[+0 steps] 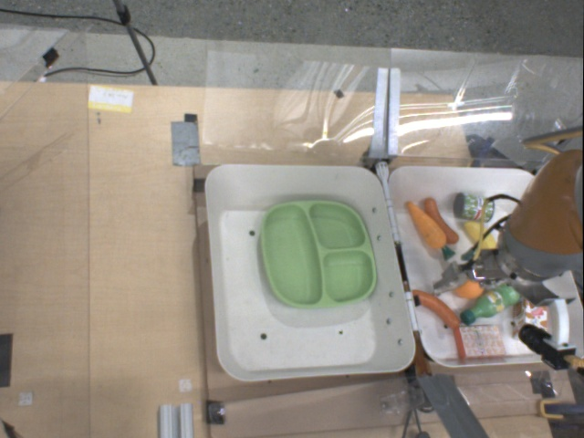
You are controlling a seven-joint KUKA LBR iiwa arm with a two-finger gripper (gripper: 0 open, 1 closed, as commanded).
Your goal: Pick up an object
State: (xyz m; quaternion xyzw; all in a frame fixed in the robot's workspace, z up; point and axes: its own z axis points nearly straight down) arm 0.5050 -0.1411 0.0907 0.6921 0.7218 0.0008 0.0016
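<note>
My gripper (pixel 459 275) hangs low in the right bin (pixel 408 272), reaching in from the right. It sits amid the toy food. A small orange piece (pixel 468 290) lies just below it and a green bottle (pixel 484 306) lies next to that. Two carrots (pixel 426 226) lie up and to the left of the gripper. A red sausage (pixel 436 307) rests toward the bin's front left. I see nothing clearly held.
A green-labelled can (pixel 474 207) and a yellow item (pixel 476 233) sit toward the back of the right bin, and a pink box (pixel 481 341) at its front. The left bin (pixel 228 272) holds a green divided plate (pixel 319 254). A divider (pixel 388 117) stands behind the bins.
</note>
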